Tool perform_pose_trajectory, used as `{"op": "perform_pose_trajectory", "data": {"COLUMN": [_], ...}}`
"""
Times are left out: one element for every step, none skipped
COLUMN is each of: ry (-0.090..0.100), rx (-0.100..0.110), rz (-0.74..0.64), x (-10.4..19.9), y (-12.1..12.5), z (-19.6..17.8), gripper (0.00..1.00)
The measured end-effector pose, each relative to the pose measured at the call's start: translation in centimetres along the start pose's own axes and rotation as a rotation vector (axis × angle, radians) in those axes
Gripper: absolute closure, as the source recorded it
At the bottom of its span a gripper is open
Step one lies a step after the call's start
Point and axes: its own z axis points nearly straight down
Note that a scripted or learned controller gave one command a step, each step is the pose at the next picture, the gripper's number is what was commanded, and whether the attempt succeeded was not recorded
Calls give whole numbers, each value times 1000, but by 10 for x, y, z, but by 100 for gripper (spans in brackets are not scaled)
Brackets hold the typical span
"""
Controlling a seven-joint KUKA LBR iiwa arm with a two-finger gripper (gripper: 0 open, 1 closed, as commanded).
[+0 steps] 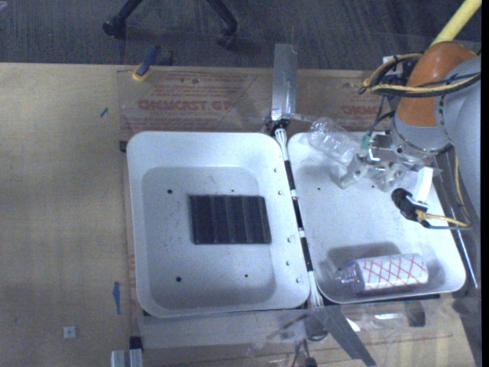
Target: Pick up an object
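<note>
In the right bin [382,228], a crumpled clear plastic bottle [330,139] lies in the far left corner. A bottle with a red-and-white crosshatch label [386,272] lies on its side along the near wall. A dark ribbed rectangular block [229,219] lies flat in the middle of the left bin [153,205]. My gripper [357,173] is low over the far part of the right bin, just right of and slightly nearer than the clear bottle, at or close to its edge. Whether it touches the bottle is unclear.
The grey arm with its orange band [428,82] comes in over the right bin's far right corner, with cables and a black connector [405,200] hanging beside the wrist. A metal divider clamp [283,82] stands behind the bins. A chair base [172,6] is on the floor beyond the bench.
</note>
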Motion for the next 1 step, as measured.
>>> {"op": "perform_pose_trajectory", "data": {"ry": [3], "rx": [-1], "rz": [-1], "x": [2], "y": [0], "z": [0], "gripper": [0]}}
